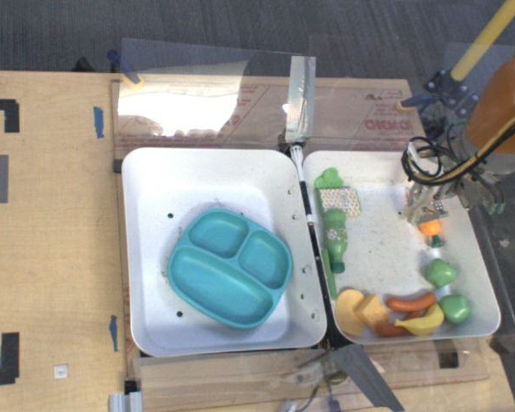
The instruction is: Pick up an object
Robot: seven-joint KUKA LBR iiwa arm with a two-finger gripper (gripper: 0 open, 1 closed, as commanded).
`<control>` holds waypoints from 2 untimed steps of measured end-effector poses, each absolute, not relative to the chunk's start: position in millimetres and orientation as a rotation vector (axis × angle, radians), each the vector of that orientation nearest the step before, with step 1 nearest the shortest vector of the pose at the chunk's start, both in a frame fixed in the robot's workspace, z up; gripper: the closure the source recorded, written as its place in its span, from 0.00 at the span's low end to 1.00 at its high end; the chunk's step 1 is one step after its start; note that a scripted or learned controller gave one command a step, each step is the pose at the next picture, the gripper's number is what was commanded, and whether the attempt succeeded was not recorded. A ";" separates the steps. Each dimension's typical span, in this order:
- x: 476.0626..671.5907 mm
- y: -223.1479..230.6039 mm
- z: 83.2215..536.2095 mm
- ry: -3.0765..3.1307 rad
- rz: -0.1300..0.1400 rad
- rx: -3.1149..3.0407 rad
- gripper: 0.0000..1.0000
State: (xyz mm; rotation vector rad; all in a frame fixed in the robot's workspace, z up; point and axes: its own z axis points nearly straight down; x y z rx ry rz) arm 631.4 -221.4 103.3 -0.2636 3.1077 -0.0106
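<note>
My gripper [423, 206] hangs over the right side of the right bin [378, 239], below the arm's orange band [500, 106] and a loop of black cable. A small orange toy carrot [431, 227] with a green tip lies right under the gripper's tip; whether it is touched or gripped cannot be made out. Along the bin's left wall lie a green leafy piece [329, 178], a patterned cracker [340, 201] and a green bottle-like toy [335, 235]. Near the front lie a green pear shape [440, 273], a green ball [456, 309], a red sausage [409, 301], a banana [421, 320] and an orange-yellow slice [352, 309].
The left bin [146, 187] holds a teal divided plate [230, 267]. A raised divider [313, 239] separates the two bins. A clear plastic sheet with a metal strip [299, 101] stands behind them. A yellow pole [489, 28] slants at the top right.
</note>
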 end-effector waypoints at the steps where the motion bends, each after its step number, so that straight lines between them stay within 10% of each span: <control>1: 573.5 -179.5 89.6 3.031 -0.005 -0.786 1.00; 2: 597.3 -170.0 122.9 3.115 -0.003 -0.312 1.00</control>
